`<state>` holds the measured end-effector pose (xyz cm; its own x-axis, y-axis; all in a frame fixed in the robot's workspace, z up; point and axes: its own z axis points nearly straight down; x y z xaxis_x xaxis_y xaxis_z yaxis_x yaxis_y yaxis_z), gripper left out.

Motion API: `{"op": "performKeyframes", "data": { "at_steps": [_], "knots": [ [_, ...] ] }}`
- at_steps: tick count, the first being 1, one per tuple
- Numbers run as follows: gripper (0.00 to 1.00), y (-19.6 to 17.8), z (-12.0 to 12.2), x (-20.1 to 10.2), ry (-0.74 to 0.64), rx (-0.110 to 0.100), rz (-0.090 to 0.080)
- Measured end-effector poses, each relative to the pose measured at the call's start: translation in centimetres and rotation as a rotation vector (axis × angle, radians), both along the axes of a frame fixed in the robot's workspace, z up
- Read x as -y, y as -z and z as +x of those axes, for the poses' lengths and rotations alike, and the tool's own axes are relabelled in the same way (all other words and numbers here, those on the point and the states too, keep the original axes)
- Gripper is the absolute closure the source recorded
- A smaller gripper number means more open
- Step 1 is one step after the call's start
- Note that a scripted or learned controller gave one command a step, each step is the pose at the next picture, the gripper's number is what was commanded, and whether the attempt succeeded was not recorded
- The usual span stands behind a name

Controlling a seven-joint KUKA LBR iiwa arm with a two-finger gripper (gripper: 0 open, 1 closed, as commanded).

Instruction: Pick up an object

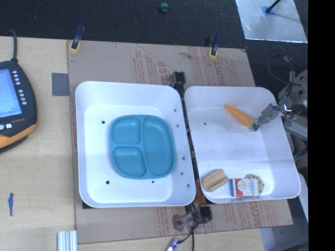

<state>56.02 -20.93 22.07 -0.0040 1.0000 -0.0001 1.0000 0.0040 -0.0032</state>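
Cardboard-covered bench (157,61); two white bins (94,192)

Spotted a blue divided plate (142,145) in the bin (94,190) well apart from the gripper (261,120) — farther off still, a handheld pendant (13,103); two clamps (77,38) on cardboard (157,61).

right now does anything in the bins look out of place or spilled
Nothing stands out. The blue divided plate lies flat in the left bin. In the right bin, the carrot lies near the gripper, and the bread piece and small carton rest along the front wall, unspilled.
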Motion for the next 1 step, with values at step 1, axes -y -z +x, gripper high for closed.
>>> {"op": "performKeyframes", "data": {
  "at_steps": [1],
  "knots": [
    [0.0,9.97,7.98,0.18,-0.002,-0.001,0.0]
  ]
}}
